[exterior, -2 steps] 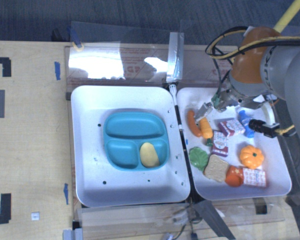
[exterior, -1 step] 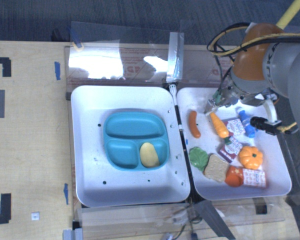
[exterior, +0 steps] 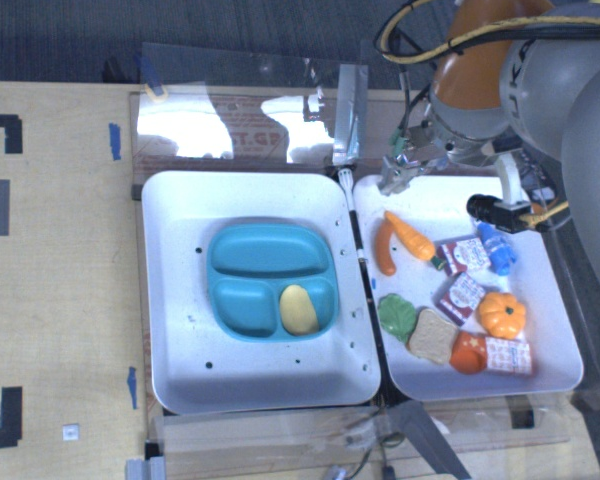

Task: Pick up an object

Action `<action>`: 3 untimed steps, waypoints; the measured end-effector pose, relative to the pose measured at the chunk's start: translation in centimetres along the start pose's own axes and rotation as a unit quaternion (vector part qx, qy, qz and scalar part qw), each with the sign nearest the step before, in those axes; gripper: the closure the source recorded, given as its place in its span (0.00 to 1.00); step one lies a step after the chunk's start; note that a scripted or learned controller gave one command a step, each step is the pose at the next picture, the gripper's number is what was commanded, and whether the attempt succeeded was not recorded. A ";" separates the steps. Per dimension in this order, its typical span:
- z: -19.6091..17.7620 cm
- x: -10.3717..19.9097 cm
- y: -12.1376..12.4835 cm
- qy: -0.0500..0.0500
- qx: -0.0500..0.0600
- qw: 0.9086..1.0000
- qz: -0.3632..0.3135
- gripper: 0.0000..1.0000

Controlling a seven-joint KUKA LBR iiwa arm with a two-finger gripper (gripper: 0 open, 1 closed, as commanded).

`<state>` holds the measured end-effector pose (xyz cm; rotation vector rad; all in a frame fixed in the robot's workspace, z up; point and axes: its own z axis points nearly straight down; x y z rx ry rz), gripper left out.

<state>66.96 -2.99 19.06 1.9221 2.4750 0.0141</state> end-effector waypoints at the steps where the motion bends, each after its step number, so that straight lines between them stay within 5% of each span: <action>1: 0.5 -0.3 -0.3 0.000 0.005 1.000 0.002 0.00; 2: 5.8 -6.7 -2.2 0.001 0.008 1.000 -0.018 0.00; 3: 10.3 -6.4 -4.2 0.000 0.004 0.990 -0.138 0.00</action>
